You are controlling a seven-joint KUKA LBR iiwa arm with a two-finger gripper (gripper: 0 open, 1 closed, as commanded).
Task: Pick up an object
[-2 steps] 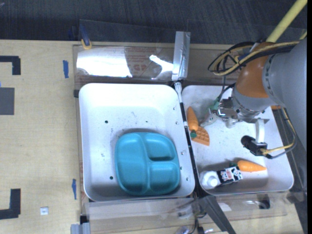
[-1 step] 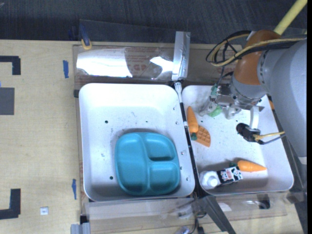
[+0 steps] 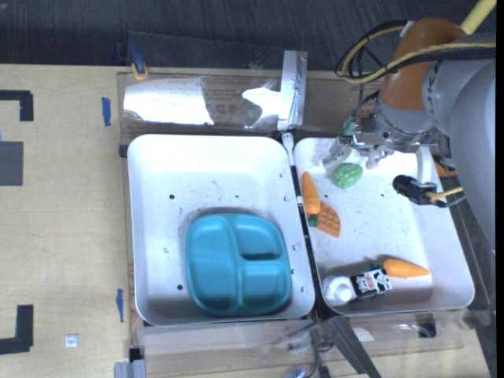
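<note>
A blue divided tray (image 3: 236, 264) fills the left bin (image 3: 150, 164); in the right bin (image 3: 449, 290) lie a small bottle (image 3: 358, 285), two carrots (image 3: 405, 269), then a green object (image 3: 346, 175) directly beneath the gripper (image 3: 358, 150), whose jaw state cannot be told, perhaps touching it

Light bright, even, from overhead. Strong glare on clear sheet (image 3: 206, 101) along far edge of left bin (image 3: 150, 160); white bin floors near overexposed. Soft shadow under blue tray (image 3: 236, 264) at bin's near edge. Frame slightly soft overall, grainy on dark floor (image 3: 236, 6). Arm (image 3: 465, 93) at right edge blurred, out of focus.
</note>
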